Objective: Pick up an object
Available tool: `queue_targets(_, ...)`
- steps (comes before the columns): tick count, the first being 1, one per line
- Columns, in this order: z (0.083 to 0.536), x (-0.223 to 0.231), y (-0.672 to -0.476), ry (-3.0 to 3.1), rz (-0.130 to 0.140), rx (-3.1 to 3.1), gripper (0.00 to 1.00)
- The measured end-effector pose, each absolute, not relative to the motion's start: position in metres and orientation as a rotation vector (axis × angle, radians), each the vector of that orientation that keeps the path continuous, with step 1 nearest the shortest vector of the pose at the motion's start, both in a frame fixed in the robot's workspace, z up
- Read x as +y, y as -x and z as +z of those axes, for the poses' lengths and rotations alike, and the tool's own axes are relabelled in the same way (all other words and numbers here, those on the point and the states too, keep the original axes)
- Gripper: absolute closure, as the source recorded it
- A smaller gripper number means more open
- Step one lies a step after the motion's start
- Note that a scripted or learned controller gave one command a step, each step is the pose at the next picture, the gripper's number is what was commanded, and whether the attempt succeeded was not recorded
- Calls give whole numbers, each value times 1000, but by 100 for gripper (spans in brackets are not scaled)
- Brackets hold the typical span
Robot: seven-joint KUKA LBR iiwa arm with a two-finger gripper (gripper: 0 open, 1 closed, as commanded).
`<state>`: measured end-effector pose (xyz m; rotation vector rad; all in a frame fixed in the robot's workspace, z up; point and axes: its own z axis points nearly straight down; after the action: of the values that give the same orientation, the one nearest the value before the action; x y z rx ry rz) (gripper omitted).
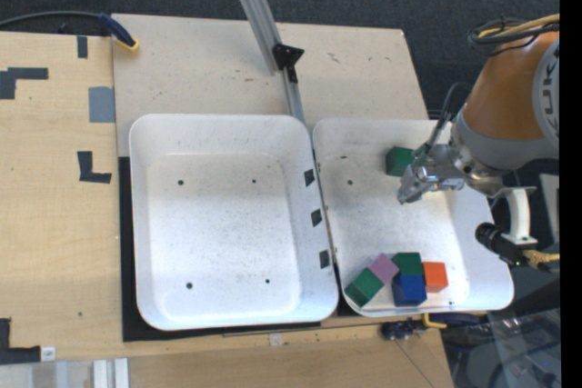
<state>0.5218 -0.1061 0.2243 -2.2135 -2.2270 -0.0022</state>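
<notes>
While the gripper (414, 189) is hanging over the right bin (473, 236), a dark green block (397, 161) is lying just beside its far-left edge, partly hidden. Whether anything is sitting between the fingers I cannot tell. Green, purple, blue and orange blocks (400, 277) are clustering at the bin's near edge.

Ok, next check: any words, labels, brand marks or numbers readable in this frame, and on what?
"KU": partial dark letters on the arm's grey shell at the right edge, cut off by the frame.
Dark tape marks on the wooden bench: shapes, not text.
White bins and blocks: no text seen.
</notes>
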Motion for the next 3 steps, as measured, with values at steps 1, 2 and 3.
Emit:
queue_targets(1, 234, -59, -518, 2213, -2, -2227, 100)
queue_targets(2, 240, -10, -508, 2212, 0, -2227, 100)
queue_targets(3, 243, 37, -500, 2211, 1, -2227, 100)
